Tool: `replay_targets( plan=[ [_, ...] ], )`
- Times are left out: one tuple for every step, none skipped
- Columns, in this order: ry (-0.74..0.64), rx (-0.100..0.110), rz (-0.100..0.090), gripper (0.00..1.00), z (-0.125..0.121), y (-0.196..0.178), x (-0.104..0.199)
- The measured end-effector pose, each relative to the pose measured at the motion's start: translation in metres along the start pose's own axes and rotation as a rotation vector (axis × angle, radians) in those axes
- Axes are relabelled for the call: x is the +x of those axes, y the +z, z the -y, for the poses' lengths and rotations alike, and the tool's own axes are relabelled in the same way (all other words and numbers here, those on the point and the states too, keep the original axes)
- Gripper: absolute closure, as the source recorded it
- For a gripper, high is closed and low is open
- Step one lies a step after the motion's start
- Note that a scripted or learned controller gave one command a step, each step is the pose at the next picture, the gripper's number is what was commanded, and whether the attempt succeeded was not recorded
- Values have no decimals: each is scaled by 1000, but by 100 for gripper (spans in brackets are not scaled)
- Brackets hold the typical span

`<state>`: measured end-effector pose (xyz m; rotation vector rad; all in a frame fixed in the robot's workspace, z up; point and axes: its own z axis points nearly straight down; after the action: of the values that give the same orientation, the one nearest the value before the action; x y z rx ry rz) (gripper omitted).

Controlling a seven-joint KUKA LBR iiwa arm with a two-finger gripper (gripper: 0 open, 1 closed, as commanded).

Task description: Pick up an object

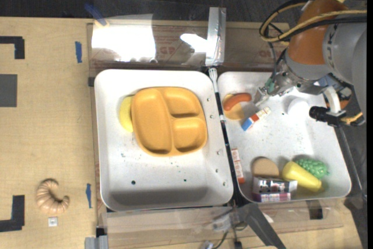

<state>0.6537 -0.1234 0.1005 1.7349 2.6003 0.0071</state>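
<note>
Small box (274, 189) lies well below pincer (265, 96).

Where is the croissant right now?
The croissant lies on the bench at the lower left of the camera view, outside the left bin and far from the arm.

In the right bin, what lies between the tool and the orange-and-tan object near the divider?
Nothing: in the camera view, bare white bin floor separates the tool from the orange-and-tan object. The small red, white and blue item lies just below that stretch.
</note>
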Motion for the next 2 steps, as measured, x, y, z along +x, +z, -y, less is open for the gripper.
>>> replay_targets(
  plan=[
    [121,2,-6,100,-27,-89,48],
    [123,10,-8,0,-24,-85,47]
  ],
)
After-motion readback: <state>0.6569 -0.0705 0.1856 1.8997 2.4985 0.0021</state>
